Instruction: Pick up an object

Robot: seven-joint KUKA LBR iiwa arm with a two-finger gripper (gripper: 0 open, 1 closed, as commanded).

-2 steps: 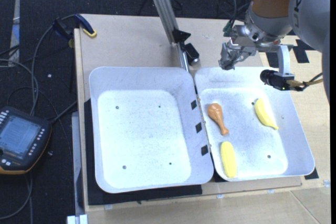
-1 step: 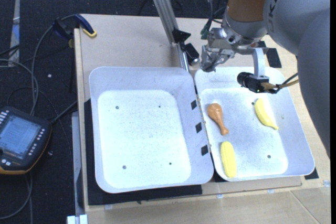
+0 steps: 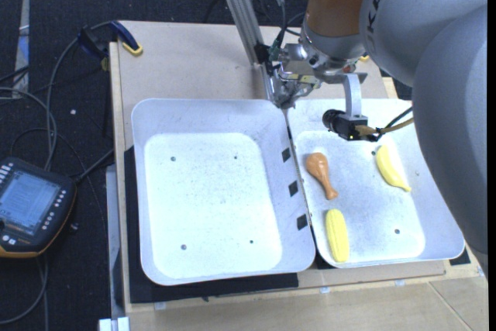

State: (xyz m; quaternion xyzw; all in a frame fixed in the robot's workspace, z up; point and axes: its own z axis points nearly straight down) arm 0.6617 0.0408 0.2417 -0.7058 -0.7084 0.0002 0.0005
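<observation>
Hovering over seam where shallow white left bin [image 3: 209,198] and shallow white right bin [image 3: 364,198] meet, at their far rims: two-finger gripper [image 3: 285,95] on grey arm [image 3: 434,19]. How far gripper is open cannot be told; no thing seen in its grasp. Right bin holds orange-brown toy drumstick [image 3: 322,173] near left wall, yellow toy banana [image 3: 391,168] toward right, and yellow toy corn cob [image 3: 336,235] near front. All three well apart from gripper.

Two bins [image 3: 144,124] [image 3: 443,243], one drumstick [image 3: 320,170], banana [image 3: 390,168], corncob [image 3: 337,235]
</observation>
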